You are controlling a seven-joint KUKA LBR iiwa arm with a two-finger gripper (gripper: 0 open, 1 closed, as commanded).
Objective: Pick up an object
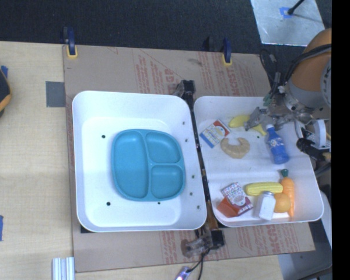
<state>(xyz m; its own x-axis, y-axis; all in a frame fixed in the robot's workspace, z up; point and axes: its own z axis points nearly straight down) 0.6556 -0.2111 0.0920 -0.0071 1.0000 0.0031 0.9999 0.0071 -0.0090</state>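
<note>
Gripper (262,116) poised at the far end of the right bin (315,214), by the banana (240,121).

You see the fingers spread wide, holding nothing, tips just beside the banana, with the blue bottle (276,146) next to it. The banana looks light, stiff, smooth plastic and likely slippery; take it across its narrow middle, not the tapered ends.

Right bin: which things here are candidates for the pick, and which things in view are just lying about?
Candidates, in the right bin:
blue bottle
croissant
banana
corn cob
carrot
white bottle
two small cartons
The pincer hangs over its far end.

Lying about:
blue divided plate, left bin
blue clamps
</note>
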